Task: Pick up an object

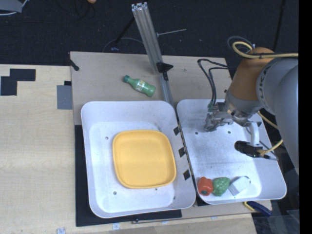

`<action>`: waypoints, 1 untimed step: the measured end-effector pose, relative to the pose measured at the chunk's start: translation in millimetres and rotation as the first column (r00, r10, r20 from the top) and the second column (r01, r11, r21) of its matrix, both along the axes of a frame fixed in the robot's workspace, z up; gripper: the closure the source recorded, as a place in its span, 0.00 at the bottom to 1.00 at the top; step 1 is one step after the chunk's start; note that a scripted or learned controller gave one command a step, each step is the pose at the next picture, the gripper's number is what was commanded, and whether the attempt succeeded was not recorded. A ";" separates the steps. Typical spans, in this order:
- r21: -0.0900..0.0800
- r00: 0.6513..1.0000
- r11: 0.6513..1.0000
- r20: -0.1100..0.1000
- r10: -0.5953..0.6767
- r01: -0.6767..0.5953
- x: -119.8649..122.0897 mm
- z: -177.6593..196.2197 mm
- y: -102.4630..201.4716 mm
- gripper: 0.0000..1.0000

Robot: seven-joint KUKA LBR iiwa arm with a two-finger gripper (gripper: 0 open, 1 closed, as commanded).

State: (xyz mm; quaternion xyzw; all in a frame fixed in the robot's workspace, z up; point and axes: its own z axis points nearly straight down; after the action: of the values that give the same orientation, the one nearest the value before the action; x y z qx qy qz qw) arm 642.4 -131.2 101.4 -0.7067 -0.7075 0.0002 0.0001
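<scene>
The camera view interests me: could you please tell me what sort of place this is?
Most likely a robotics lab's grasping test bench: two shallow white bins sit side by side on a board, a grey arm reaches over the right one, and cables trail across.

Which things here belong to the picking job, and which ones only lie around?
For the job:
- claw, over the right bin
- red object, green object, white object at that bin's near edge
- yellow plate in the left bin

Lying about:
- green bottle on the bench behind the bins
- metal rail
</scene>
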 end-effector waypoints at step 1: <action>0.000 1.000 1.000 0.004 -0.001 0.001 10.3 54.2 2.2 1.00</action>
State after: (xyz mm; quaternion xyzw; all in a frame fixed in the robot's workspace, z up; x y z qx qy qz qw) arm 652.7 -129.0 155.6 -0.7072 -0.7070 -0.0012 -0.0015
